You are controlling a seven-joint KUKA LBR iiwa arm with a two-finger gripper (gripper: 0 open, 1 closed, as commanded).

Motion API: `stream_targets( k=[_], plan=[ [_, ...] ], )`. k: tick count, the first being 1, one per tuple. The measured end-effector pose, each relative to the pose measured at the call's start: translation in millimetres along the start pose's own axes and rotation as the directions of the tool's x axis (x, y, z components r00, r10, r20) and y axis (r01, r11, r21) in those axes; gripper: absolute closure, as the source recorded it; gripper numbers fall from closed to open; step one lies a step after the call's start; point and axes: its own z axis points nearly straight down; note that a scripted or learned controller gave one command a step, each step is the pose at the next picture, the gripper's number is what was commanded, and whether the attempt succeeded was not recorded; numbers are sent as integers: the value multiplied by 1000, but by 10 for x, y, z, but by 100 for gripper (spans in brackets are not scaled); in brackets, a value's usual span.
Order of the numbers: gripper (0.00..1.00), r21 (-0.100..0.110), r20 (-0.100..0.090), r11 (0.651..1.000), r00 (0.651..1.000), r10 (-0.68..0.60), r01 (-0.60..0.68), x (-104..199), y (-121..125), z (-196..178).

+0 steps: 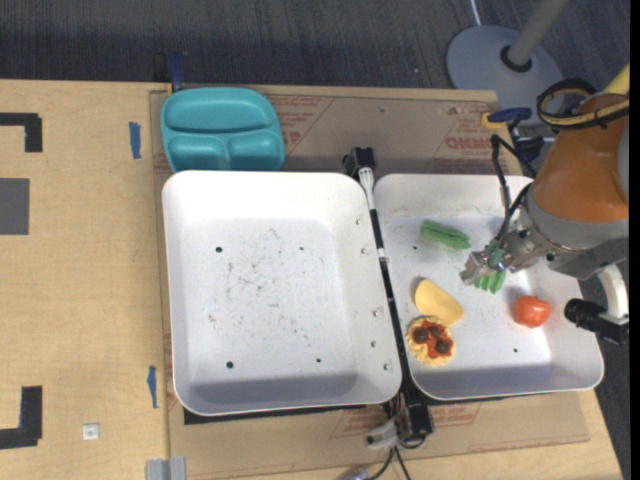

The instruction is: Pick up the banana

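Banana (438,301) lies mid-bin, seemingly free; end effector (487,266) nearby.

Showed a dark grey carpeted floor (300,28) across the top, with a round grey stand base (497,60) and slanting pole at upper right. Below lay a pale wooden desk (80,268) bearing black tape marks, blue tape tabs and a brown cardboard sheet (400,128). Lit evenly, without hard shadows.
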Motion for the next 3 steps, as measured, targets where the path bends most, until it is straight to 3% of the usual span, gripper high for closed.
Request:
stream_targets(
  k=[3],
  plan=[
    [100, -8, 5, 1000, 1000, 0, 0, -8, 29, -302]
  ],
)
